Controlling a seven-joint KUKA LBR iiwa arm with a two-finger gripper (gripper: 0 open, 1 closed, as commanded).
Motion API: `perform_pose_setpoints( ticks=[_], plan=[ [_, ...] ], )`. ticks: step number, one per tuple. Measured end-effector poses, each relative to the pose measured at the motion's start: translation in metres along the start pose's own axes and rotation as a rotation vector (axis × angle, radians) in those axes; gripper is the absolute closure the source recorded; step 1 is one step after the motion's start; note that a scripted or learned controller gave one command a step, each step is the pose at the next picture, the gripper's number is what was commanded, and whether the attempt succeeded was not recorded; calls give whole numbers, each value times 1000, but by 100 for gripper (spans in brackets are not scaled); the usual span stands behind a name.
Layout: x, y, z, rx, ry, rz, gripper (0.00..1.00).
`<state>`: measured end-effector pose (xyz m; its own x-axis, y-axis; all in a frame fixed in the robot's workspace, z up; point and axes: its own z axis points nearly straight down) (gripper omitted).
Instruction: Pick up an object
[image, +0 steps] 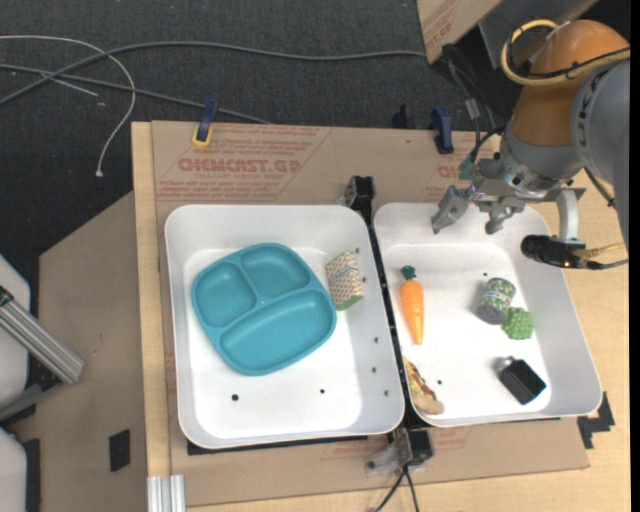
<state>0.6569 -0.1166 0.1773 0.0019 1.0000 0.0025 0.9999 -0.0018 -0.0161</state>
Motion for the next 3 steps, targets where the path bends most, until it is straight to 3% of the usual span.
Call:
perform_pose_setpoints(
  ticks=[1, 3],
  plan=[
    [0, 3, -10, -15, -1, -2, 0],
    [-5, 5, 92, -14, -2, -2, 0]
  ],
)
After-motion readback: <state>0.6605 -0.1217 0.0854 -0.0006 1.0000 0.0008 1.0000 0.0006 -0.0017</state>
